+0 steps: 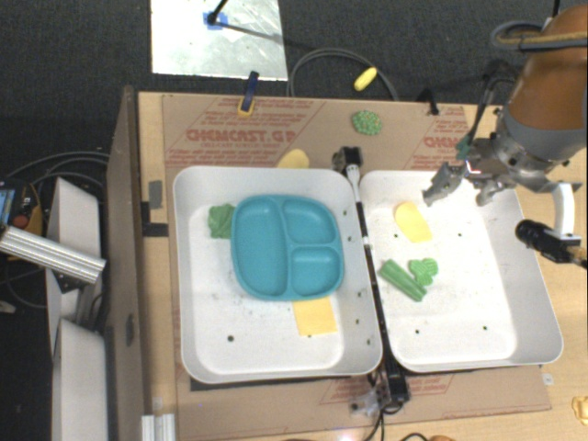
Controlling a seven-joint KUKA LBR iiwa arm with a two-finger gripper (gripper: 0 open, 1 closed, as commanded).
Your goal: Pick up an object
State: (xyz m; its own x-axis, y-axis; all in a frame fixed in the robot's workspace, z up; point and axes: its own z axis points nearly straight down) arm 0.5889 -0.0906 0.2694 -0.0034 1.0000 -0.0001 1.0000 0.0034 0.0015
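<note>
Camera view: jaws (pixel 462 183) spread, empty, over right bin (pixel 514 283) top edge; yellow piece (pixel 412 222) near, green broccoli (pixel 409 275) lower. Nothing picked yet; descent, grasp, lift remain.

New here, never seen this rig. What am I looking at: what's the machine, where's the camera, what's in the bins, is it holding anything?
One fixed camera looks down at a slant on a bench. The grey and orange machine at the right is a robot arm; its hand hovers over the right bin, and nothing shows between its fingers, which look spread. That bin holds a yellow piece and a green broccoli-like toy. The left bin holds a blue divided plate, a green leafy piece at its left edge, and a yellow square slice below it. The job is to pick one object up.
</note>
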